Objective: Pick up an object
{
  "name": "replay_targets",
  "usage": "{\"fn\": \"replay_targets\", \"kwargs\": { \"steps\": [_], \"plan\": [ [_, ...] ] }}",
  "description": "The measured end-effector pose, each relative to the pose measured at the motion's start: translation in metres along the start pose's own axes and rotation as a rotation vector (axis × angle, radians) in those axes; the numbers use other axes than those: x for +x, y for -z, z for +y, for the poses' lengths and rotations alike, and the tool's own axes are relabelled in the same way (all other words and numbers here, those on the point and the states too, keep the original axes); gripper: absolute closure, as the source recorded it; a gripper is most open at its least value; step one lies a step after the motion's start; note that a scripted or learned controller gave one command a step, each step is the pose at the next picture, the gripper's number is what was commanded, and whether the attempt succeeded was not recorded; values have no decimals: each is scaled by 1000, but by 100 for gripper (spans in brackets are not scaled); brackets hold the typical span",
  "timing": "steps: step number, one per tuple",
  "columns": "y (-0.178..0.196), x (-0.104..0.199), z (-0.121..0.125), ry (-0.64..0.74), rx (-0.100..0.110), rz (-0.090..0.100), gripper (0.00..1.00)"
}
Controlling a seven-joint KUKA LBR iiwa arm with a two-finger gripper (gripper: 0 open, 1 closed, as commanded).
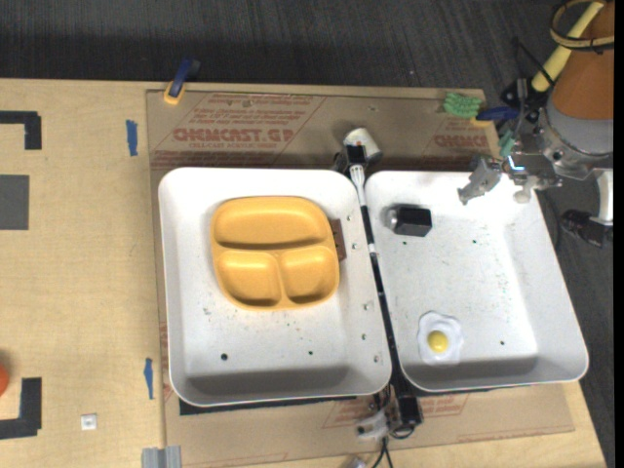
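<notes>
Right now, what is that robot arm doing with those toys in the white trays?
The robot arm's gripper is at the far right corner of the right bin, and nothing is between its fingers. That bin holds a small black block and a toy fried egg. The left bin holds a yellow divided plate. Nothing has been picked up yet.

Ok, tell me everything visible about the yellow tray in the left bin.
The tray is a mustard-yellow, moulded piece that looks like plastic, with rounded corners and three compartments: one long one along its far side and two smaller ones side by side nearer the camera. It lies flat, open side up, on the floor of the left bin, toward the far right part. A small dark thing shows at its right edge; what it is cannot be told.
</notes>
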State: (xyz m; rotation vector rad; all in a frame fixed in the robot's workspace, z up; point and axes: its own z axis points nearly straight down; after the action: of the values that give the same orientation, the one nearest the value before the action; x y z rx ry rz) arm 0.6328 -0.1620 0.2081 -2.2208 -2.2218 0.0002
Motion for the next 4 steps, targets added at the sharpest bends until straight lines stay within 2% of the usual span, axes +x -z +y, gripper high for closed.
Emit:
{"fn": "replay_targets", "kwargs": {
  "steps": [1,2,3,4],
  "plan": [
    [-123,24,-4,120,-1,0,0],
    [-123,51,-135,12,2,2,0],
    [-123,53,-111,50,-2,0,0],
    [-123,59,-15,85,-2,0,0]
  ]
}}
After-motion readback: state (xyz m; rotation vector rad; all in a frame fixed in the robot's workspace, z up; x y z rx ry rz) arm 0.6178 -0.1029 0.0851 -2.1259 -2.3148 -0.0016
